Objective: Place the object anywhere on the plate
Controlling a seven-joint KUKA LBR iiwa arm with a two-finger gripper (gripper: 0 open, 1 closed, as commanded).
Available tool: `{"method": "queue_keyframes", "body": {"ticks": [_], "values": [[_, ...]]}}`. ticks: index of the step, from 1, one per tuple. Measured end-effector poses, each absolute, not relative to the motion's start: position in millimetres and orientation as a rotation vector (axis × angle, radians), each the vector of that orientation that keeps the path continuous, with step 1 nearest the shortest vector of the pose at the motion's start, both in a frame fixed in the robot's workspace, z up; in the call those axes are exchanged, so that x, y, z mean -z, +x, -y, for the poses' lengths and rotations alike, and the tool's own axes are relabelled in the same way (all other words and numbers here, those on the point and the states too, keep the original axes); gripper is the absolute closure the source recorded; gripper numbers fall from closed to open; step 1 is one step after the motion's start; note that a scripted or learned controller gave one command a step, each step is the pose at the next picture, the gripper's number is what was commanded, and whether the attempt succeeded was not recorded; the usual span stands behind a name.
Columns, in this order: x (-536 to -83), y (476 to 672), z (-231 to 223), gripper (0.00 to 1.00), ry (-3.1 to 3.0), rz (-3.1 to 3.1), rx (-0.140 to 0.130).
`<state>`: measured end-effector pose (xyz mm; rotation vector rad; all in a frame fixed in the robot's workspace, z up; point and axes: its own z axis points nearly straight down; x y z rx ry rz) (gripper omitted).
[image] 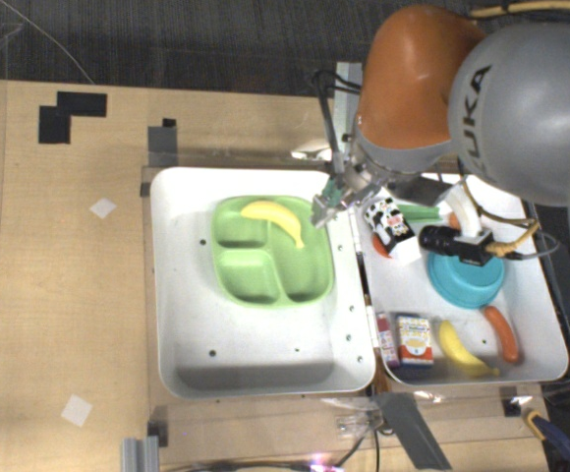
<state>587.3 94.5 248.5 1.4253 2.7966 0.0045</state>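
Just left of the gripper [326, 207] lies the banana [273, 219] on the plate [256, 275], long axis slanting down-right; you cannot tell whether the gripper is parted.

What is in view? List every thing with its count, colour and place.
bins: 2, white, side by side on the bench
plate: 1, green, divided, in the left bin
banana: 1, yellow, on the plate's far part
bowl: 1, blue, middle of the right bin
second banana: 1, yellow, right bin, near edge
sausage: 1, red-orange, right bin, beside the second banana
box: 1, red with a printed face, right bin, near left corner
small pack: 1, black and white, right bin, far left
arm: 1, grey with an orange band, reaching in from the right
tool: 1, by the plate's far right corner
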Motion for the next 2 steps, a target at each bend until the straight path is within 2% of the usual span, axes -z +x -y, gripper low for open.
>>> {"method": "queue_keyframes", "body": {"ticks": [1, 2], "values": [[-249, 587.7, -94, 0.0, 1.427, -2.794, -0.006], [-261, 589.5, -94, 1.0, 1.424, -2.79, -0.013]]}}
